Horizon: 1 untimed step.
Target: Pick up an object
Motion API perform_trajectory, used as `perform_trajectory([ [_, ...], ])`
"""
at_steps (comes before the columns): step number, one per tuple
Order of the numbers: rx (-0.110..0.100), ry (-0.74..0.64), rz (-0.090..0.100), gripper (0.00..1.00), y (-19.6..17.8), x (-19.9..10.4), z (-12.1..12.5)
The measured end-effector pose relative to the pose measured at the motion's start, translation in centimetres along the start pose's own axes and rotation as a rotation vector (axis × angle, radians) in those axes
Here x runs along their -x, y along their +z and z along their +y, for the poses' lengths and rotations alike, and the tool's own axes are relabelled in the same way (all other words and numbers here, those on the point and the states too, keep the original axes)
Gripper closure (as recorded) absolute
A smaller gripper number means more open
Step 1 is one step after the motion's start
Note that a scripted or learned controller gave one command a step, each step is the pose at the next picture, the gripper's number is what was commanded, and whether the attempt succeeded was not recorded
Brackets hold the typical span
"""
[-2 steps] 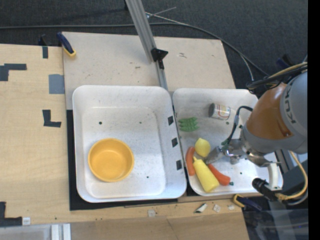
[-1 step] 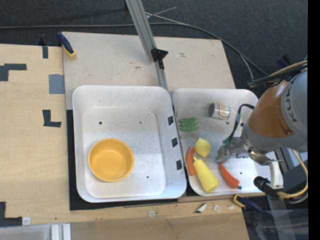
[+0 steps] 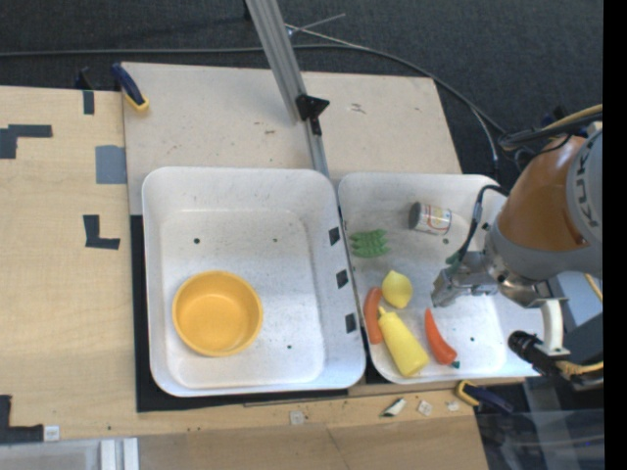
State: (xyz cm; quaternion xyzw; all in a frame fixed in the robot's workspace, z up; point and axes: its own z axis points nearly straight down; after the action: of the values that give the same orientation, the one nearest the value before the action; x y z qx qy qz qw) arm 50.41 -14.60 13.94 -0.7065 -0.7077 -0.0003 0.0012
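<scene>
The right bin [image 3: 392, 192] holds a green ridged piece [image 3: 369, 244], a small grey and white can [image 3: 430, 218] lying on its side, a yellow lemon-like ball [image 3: 396, 288], a yellow bottle [image 3: 402, 343], an orange sausage shape [image 3: 372, 315] and a red-orange chilli [image 3: 440, 338]. My gripper [image 3: 452, 287] hangs low over the right bin, just right of the yellow ball and above the chilli. Nothing shows between its fingers. The wrist hides part of the bin floor behind it.
A yellow bowl [image 3: 217, 311] sits in the left bin [image 3: 235, 189] at its front left. A slanted metal pole [image 3: 284, 62] crosses the back of the bench. Small clamps lie at the bench's back left [image 3: 130, 88] and front right [image 3: 480, 394].
</scene>
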Motion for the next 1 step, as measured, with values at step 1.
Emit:
perform_trajectory([
  [1,0.004,-0.001,-0.001,1.00,-5.30,-0.71,0.93],
])
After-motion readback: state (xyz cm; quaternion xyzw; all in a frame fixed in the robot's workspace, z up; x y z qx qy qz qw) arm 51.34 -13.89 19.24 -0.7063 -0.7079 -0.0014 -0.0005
